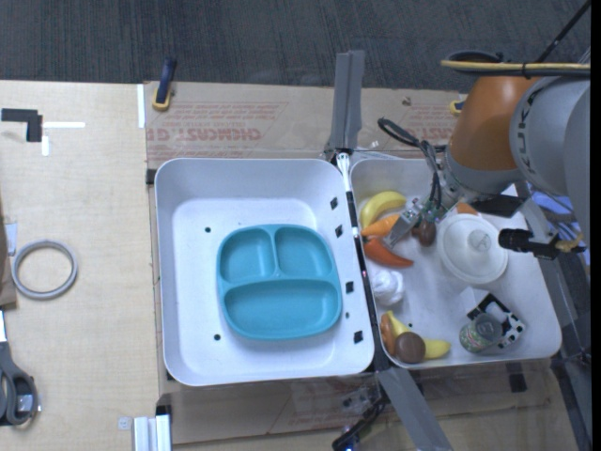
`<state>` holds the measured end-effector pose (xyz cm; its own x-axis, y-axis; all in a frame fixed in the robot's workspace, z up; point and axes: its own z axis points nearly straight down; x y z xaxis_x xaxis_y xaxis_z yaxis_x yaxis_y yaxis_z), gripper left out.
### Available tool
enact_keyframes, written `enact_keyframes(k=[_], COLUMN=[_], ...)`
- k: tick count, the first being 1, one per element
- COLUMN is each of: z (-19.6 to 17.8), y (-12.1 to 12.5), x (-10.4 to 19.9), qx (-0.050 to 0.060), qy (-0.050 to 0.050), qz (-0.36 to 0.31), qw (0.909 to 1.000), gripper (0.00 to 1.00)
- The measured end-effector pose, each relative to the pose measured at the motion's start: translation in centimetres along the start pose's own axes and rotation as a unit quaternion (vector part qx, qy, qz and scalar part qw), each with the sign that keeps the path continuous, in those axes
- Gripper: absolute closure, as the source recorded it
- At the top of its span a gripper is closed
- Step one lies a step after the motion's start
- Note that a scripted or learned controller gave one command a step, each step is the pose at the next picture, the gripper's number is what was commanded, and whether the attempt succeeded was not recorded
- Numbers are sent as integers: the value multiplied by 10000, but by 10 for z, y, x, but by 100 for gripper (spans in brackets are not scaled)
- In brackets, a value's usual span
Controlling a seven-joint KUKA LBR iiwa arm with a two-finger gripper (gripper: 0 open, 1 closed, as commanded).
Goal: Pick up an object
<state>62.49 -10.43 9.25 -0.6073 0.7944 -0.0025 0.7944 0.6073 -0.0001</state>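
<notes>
Leftmost, on the pale bench top [75, 346], a grey ring [42, 269] lay flat, with a pair of scissors [17, 397] near the lower edge and a small black bracket [26, 120] near the upper edge. A blue-handled tool [166, 83] rested on the cardboard sheet [235, 120] behind the bins. Next came the left bin [178, 280], which held a teal divided plate [279, 281] lying flat at about its middle, three compartments facing up. A grey divider post [347, 101] stood behind the seam where the two bins met. The right bin [535, 318] held the clutter: a yellow banana [380, 205] against its left wall, an orange carrot-like piece [387, 252] just below it, a crumpled white item [385, 285] below that, and at the front left corner a small group consisting of a brown round fruit [409, 347] touching a yellow piece [437, 349]. A white round lidded container [474, 244] sat toward the middle right, and a metallic can [484, 332] with a black-and-white checkered piece [502, 316] lay near the front right. The grey arm [554, 139], with its orange band [488, 120], reached in from the right, and the gripper [418, 224] was low in the right bin, between the banana and the white container, just beside the carrot-like piece. From where I stood its opening could not be determined, nor could any object be confirmed within its grasp.
</notes>
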Motion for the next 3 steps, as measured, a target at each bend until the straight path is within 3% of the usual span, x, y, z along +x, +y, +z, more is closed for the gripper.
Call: enact_keyframes(k=[2,3], z=[0,1], y=[16,28], x=[-11,-19], qx=[4,11], qy=[4,5], qz=[795,532], qw=[9968,9986], gripper=[0,0])
